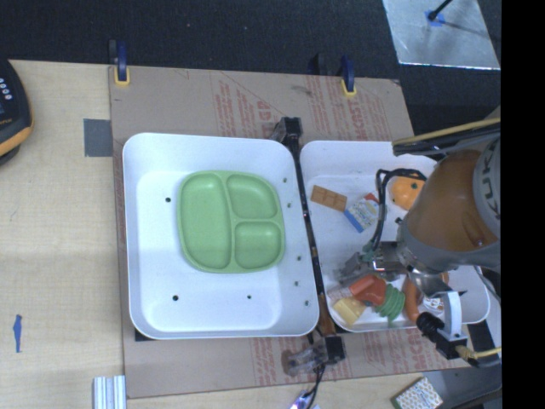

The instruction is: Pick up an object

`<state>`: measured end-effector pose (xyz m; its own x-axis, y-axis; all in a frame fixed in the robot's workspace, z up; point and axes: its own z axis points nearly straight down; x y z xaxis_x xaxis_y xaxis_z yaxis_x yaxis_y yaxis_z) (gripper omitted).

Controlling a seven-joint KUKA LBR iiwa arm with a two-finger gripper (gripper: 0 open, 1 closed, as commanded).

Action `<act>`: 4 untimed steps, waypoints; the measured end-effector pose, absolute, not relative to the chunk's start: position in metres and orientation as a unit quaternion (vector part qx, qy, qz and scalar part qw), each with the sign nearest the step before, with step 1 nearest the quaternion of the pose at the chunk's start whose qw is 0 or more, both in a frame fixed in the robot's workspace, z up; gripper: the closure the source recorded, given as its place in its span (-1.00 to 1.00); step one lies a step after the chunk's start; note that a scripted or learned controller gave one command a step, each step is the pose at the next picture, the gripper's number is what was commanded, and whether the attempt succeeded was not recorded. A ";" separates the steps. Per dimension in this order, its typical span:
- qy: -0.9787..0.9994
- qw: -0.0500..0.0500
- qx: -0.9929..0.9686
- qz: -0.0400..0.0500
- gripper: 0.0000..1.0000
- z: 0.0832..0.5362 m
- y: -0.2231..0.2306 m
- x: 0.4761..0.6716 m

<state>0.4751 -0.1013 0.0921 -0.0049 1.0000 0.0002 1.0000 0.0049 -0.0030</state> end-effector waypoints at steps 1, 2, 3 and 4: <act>-0.709 -0.007 -0.705 -0.003 -1.00 0.190 -0.129 0.566; -0.708 0.004 -0.706 0.003 -1.00 0.107 -0.155 0.539; -0.709 -0.003 -0.705 0.000 -1.00 0.106 -0.200 0.625; -0.709 -0.001 -0.705 0.000 -1.00 0.092 -0.211 0.658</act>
<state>0.6581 -0.2113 0.0923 -0.0067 1.0000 -0.0016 1.0000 0.0067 0.0012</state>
